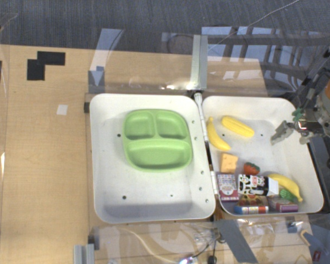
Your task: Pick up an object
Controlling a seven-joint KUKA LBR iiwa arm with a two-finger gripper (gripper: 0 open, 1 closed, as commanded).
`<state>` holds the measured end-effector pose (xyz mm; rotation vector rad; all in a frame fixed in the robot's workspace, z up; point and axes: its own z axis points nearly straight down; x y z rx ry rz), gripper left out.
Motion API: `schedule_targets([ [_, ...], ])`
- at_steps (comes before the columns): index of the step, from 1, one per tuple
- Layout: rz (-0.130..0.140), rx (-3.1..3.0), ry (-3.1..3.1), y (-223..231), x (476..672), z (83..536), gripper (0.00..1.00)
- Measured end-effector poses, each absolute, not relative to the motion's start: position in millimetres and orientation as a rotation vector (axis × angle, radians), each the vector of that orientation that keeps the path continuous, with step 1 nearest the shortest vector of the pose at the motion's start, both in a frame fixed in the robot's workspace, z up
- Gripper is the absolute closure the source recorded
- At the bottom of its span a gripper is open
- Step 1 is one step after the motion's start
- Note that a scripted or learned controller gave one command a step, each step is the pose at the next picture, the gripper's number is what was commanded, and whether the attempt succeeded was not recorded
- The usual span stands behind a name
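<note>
My gripper [291, 136] hangs over the right side of the right bin [264, 110], open, with nothing between its fingers. To its left in that bin lie a yellow corn cob [237, 127] and a banana [216, 136], both apart from it. Along the bin's front sit an orange cheese block [229, 162], a red strawberry [251, 168], a small red-and-white carton [226, 185], a black-and-white carton [256, 185] and a second banana [289, 185].
A green divided plate [157, 139] lies in the left bin [107, 164]. Small marker-like items [254, 208] rest at the right bin's front wall. A metal post [199, 59] stands behind the divide between the bins.
</note>
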<state>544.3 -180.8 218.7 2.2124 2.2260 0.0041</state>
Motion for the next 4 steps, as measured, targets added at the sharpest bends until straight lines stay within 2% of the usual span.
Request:
schedule_targets([
  [1, 0.003, 2.149, 2.291, -104, 566.4, 133, 0.00],
  [2, 0.020, 2.171, 2.250, -84, 492.6, 92, 0.00],
  [3, 0.029, 2.167, 2.252, -81, 495.1, 103, 1.00],
  [4, 0.010, 2.198, 2.239, -11, 551.9, 214, 1.00],
])
